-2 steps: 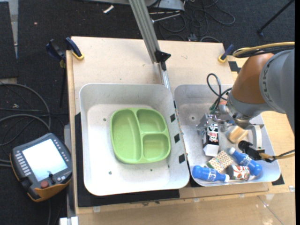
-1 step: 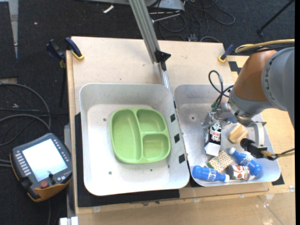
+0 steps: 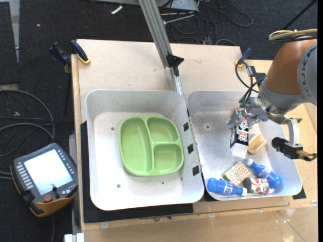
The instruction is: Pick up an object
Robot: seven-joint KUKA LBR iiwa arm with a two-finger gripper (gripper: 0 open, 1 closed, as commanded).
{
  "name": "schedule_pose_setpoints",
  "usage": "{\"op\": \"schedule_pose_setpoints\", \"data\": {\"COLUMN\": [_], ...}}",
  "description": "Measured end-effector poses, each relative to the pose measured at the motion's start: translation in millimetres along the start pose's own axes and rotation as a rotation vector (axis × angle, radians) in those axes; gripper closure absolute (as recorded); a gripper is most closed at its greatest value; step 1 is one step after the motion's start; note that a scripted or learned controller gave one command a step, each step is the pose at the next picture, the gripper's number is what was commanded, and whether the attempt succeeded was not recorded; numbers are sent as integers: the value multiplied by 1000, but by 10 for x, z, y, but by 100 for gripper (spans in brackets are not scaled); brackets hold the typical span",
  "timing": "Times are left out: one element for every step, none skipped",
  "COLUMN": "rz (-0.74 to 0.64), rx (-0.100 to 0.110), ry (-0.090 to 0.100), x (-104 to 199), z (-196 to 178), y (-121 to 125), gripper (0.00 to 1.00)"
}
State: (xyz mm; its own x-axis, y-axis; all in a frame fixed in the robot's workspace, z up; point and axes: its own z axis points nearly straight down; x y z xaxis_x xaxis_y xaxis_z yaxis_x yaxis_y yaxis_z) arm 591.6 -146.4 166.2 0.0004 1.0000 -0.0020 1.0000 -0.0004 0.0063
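The end effector [image 3: 243, 119] hangs over the right bin [image 3: 212, 130], touching a black-and-white carton [image 3: 241, 134]; the wrist hides its tips, so its state is unclear. Bottles [image 3: 242, 181] crowd the near corner. A green tray [image 3: 151, 145] fills the left bin [image 3: 101, 135].

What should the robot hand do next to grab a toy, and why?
Probably lower a little, straight down. The gripper hangs in the right bin just above a black-and-white carton, with a tan block beside it. The blue bottles lie farther off at the bin's near edge, so the carton looks like the nearest thing to try. Whether it is already touching is hard to tell.
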Motion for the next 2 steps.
{"op": "schedule_pose_setpoints", "data": {"rz": [-4,-3], "rx": [-1,8], "ry": [0,1], "x": [80,84], "z": [-578,-367], "y": [75,75], "gripper": [100,100]}}
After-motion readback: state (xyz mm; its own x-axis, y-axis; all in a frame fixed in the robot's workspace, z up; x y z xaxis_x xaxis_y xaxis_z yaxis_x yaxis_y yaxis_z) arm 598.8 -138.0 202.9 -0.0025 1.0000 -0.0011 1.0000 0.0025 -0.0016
